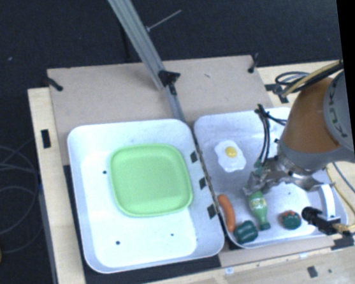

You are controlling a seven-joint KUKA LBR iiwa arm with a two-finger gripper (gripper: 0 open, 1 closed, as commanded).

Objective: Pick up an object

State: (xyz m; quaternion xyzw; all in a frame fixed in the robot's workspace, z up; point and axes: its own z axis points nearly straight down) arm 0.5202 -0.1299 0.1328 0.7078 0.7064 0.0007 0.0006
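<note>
In the right bin [210, 134] lie a toy fried egg [230, 155], an orange carrot [227, 211], a green bottle [259, 209], a dark green block [245, 231] and a round green and red piece [290, 219]. My gripper [258, 183] hangs over the middle of this bin, just above the top end of the green bottle and below right of the egg. The grey arm with its orange band [310, 122] comes in from the right and covers the bin's right side.
The left bin [91, 200] holds a light green square plate [150, 179]. A grey pole [143, 43] slants up from the gap between the bins. Cables [292, 80] lie at the bench's right rear.
</note>
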